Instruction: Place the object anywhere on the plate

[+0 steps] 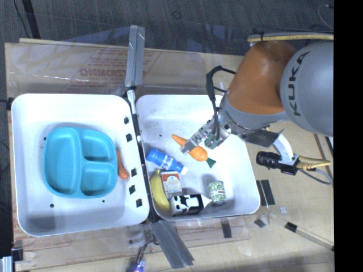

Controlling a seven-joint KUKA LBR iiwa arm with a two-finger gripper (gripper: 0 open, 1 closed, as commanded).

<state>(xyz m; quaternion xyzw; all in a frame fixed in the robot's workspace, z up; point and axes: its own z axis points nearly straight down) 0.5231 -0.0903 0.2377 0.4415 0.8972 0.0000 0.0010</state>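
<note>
A blue divided plate [79,162] lies in the left bin [34,220]. An orange carrot [198,153] with a green stem end lies in the right bin [170,109], pointing up-left. My gripper [195,142] is right over the carrot's middle and hides part of it. Whether it has hold of the carrot is not visible. The arm's orange band and grey body [266,86] reach in from the right above the bin.
An orange stick-like item [122,166] lies in the left bin against the plate's right side. In the right bin's front part are a blue bottle [163,159], a banana [159,191], a small carton [171,184], a black-and-white item [187,204] and a green can [216,191].
</note>
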